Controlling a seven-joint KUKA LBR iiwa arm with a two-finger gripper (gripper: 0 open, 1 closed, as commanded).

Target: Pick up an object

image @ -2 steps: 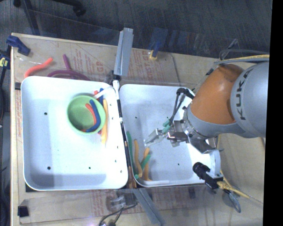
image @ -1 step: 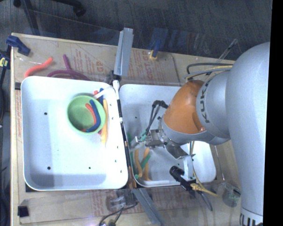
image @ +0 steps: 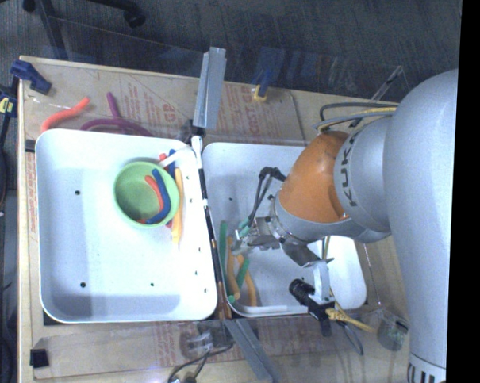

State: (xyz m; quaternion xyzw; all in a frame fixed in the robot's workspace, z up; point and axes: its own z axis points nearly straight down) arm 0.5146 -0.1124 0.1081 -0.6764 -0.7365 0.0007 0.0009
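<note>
Bowl (image: 147,193) in left bin (image: 63,250) — arm (image: 359,192) over right bin (image: 225,158).

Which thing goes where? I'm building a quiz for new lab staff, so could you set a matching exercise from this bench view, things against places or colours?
Things:
1. green bowl
2. gripper
3. wrist band
4. orange strip

Descriptions:
A. orange, on the arm
B. on the bench, beyond the left bin's far-left corner
C. in the left bin
D. down in the right bin, near its left wall

Pairs: 1-C, 2-D, 3-A, 4-B
</note>
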